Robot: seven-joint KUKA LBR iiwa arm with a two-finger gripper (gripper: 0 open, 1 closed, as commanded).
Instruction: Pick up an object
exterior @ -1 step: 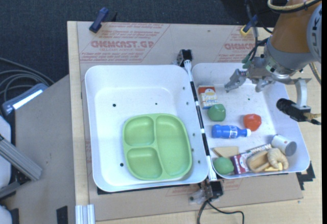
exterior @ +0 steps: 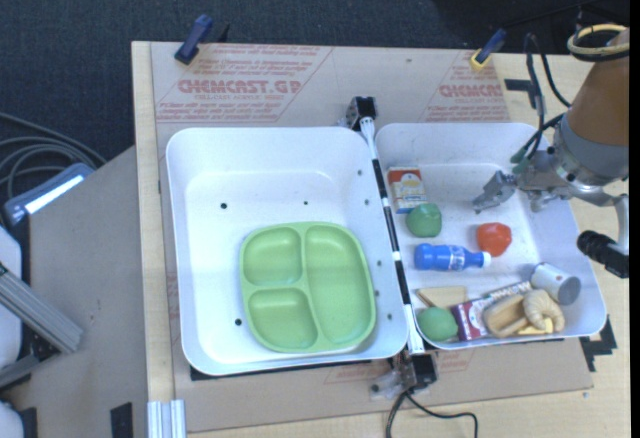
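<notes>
I count two white bins side by side: the left bin holds one green tray with three compartments, and the right bin holds everything loose. There I see two green balls, one mid-left and one at the near left corner, one red ball, one blue bottle lying on its side, one small carton, one grey cup tipped over, and a snack packet beside some tan pieces. My gripper hangs over the right bin's far side, just beyond the red ball, its fingers spread with nothing between them.
</notes>
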